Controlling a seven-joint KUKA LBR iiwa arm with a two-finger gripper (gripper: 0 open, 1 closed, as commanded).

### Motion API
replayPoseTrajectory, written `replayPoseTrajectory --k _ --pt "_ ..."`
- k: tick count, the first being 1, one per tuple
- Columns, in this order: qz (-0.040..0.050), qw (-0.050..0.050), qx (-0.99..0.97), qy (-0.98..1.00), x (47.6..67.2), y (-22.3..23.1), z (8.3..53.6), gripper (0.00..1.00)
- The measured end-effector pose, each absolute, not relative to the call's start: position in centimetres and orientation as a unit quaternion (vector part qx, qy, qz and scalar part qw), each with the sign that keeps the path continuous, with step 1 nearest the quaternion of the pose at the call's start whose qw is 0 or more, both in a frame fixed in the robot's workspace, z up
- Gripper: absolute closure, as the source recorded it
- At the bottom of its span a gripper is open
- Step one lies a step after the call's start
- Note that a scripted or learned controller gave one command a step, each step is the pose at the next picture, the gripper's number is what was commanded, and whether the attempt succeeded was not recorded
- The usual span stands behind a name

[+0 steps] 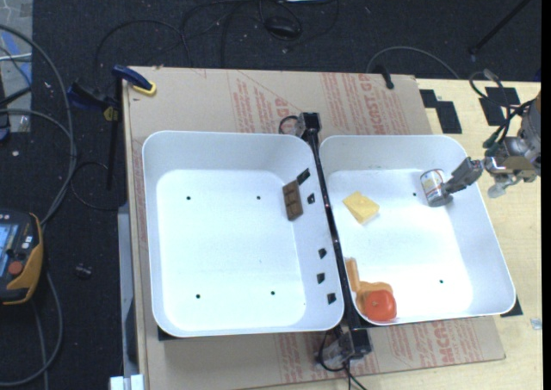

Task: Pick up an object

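In the right bin (482,246), seen in the camera view, the gripper (441,191) reaches in from the right edge, its dark finger ending at a small silvery cylinder (431,184) near the far right corner; whether the jaws are open or closed cannot be told. A yellow wedge (362,207) lies well apart to the left, and a red ball (379,303) rests against an orange stick (353,274) at the near left corner. The left bin (172,233) bears a brown bar (294,200) on its right wall. The cylinder looks rigid, light and smooth, so likely slippery; a grasp across its curved sides, fingers squarely opposed, would suit.
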State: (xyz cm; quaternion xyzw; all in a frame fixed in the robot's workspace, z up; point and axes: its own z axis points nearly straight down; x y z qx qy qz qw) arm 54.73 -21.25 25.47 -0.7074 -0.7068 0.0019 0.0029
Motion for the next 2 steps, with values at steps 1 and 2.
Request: replayPoseTrajectory --k 1,2 --pt "0.0 0.0 -0.707 -0.707 54.9 -21.2 25.8 0.0" --pt "0.0011 0.002 -0.707 -0.707 55.7 -20.7 20.4 0.0"
